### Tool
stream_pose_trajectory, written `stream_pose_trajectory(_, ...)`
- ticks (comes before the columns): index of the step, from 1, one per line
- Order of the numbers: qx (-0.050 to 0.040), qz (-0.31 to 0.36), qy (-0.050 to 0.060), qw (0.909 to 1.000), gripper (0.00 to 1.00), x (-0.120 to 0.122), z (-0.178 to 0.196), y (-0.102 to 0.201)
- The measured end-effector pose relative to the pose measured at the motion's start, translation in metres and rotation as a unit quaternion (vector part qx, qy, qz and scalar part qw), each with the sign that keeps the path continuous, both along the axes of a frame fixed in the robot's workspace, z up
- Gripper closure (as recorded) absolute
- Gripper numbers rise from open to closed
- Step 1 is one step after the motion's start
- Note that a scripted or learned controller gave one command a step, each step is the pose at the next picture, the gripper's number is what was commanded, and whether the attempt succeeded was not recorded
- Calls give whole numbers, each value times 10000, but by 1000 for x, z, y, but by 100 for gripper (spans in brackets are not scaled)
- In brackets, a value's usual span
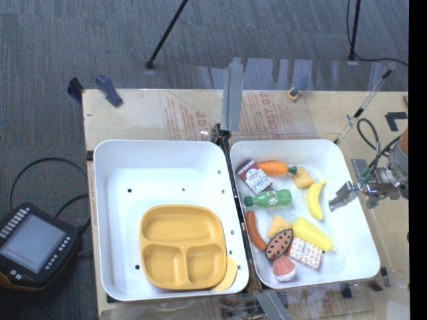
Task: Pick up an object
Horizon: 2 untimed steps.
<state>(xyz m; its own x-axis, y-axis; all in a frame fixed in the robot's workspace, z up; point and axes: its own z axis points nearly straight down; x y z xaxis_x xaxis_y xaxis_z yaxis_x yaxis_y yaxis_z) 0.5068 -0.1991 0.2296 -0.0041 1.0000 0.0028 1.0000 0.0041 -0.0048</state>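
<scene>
The right bin (353,245) holds several toy foods. A carrot (273,168), a red packet (252,177) and a green bottle (268,199) lie toward its far left. In the middle are a banana (315,199) and a small yellow piece (302,177). Nearer the front are a sausage (254,229), a cheese wedge (279,227), a watermelon slice (279,244), a yellow corn cob (312,233), a checkered packet (305,253) and a pink piece (285,269). My gripper (335,202) hangs over the bin's right side, just right of the banana, and nothing shows in its grasp.
The left bin (120,172) holds a yellow divided plate (183,247) at its front. A grey upright post (232,102) stands behind the seam between the bins. Cables (365,135) run at the far right. A teach pendant (30,242) lies on the floor at left.
</scene>
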Motion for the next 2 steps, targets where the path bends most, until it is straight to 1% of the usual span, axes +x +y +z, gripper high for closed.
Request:
stream_pose_trajectory(1, 3, 756, -7, 9971, 0, 40, -144, 27)
stream_pose_trajectory(2, 12, 710, 7, 9975, 100, 38, -134, 24)
